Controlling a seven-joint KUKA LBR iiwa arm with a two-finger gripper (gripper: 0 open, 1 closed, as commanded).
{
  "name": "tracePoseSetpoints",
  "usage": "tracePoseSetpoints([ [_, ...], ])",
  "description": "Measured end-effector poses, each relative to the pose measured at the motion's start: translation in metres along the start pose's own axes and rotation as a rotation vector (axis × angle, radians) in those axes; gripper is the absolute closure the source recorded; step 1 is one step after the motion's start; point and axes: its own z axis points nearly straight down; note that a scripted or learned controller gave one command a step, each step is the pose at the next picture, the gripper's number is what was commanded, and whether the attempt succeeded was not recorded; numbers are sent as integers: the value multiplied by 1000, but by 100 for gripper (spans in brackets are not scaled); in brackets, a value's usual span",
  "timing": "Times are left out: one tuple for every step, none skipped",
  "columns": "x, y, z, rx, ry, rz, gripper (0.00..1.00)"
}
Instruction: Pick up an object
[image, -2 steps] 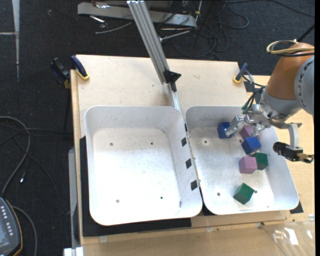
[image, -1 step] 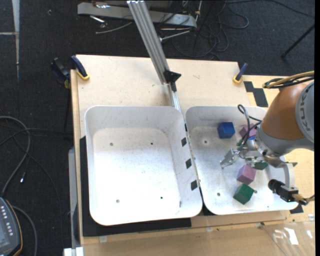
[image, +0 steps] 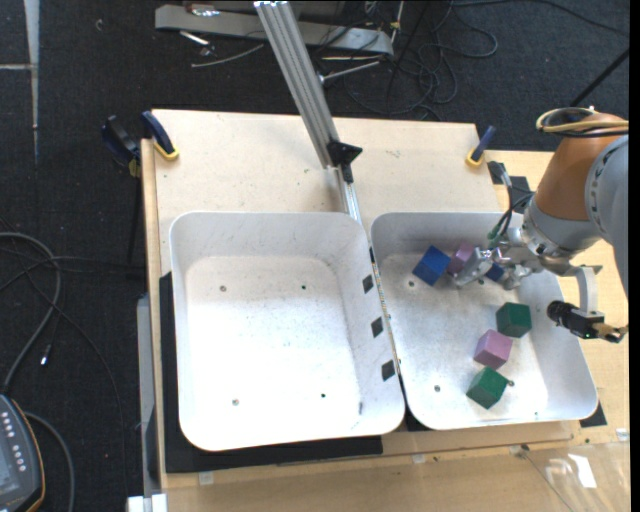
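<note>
In the right bin (image: 560, 405), toward its far side, a blue cube (image: 432, 265) sits just left of a small purple block (image: 462, 259). My gripper (image: 478, 270) is low beside that purple block; I cannot tell its state. Nearer in the same bin lie a dark green cube (image: 514, 319), a pink cube (image: 492, 349) and a green cube (image: 487, 387). The left bin (image: 200, 240) adjoins.
</note>
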Motion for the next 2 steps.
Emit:
tracePoseSetpoints([
  [29,31,-10,17,-8,-2,0],
  [67,44,-9,40,-13,1,0],
])
